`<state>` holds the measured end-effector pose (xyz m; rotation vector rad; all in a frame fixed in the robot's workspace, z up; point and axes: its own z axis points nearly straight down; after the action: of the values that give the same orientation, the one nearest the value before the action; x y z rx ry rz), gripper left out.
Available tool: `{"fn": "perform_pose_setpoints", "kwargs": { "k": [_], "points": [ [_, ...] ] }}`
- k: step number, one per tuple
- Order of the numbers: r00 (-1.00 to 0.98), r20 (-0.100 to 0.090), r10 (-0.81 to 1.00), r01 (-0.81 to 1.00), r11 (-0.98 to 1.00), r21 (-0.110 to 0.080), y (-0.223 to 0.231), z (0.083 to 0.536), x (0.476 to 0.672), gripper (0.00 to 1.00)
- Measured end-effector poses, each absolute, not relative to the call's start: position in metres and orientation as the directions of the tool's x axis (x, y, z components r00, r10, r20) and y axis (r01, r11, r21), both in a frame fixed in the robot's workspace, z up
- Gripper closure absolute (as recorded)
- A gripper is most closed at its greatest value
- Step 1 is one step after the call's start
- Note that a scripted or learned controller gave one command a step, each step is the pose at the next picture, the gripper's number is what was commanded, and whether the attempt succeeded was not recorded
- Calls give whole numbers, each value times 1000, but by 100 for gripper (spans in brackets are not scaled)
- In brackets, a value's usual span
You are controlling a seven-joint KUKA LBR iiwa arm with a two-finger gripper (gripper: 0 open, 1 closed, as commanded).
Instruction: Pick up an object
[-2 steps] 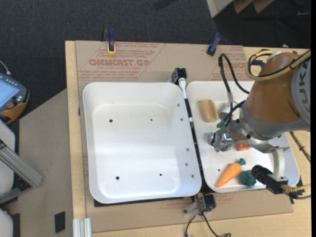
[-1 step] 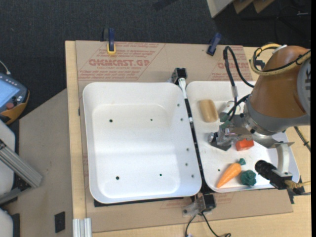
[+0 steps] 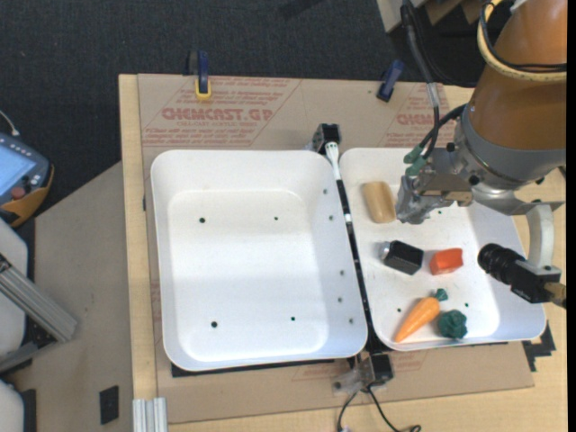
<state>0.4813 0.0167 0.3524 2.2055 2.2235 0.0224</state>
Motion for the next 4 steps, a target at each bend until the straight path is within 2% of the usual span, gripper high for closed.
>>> {"fn": "perform_pose_setpoints", "kwargs": {
  "k": [1, 2, 3, 4],
  "points": [
    [-6, 2, 1000, 1000, 6, 11, 62, 424, 488, 100],
    [-3, 2, 1000, 1000, 3, 12, 81, 511, 499, 100],
    [4, -3, 1000, 1000, -4, -14, 52, 389, 477, 100],
    [3, -1, 1000, 1000, -3, -10, 44, 314, 478, 100]
  ]
}}
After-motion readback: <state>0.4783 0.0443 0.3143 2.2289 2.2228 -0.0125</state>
